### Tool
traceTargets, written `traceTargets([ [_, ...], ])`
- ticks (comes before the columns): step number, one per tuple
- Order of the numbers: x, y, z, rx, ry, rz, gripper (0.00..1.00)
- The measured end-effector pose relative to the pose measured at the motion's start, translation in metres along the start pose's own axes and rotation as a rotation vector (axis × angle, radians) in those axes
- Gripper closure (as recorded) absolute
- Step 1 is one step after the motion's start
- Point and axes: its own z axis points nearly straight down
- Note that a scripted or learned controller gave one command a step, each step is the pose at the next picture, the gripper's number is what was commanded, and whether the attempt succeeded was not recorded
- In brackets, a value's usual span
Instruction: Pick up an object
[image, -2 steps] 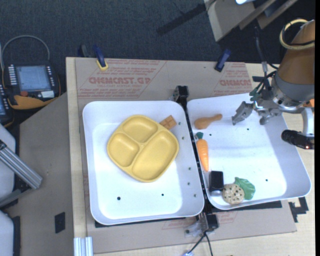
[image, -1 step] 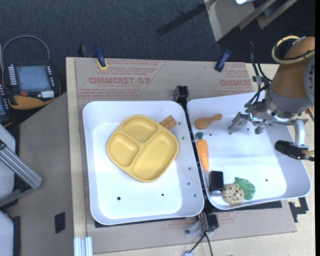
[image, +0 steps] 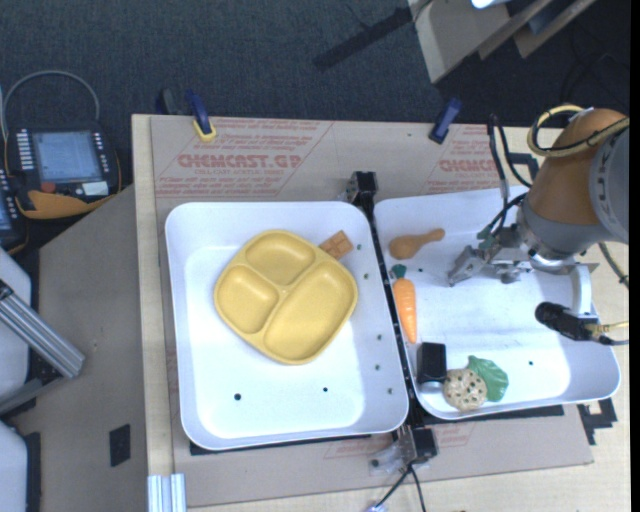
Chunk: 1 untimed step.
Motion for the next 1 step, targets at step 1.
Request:
traceTargets([
  [1, -0.0017, 0.0026, 0.0038, -0.003, -0.001, 0.0, 0.0],
])
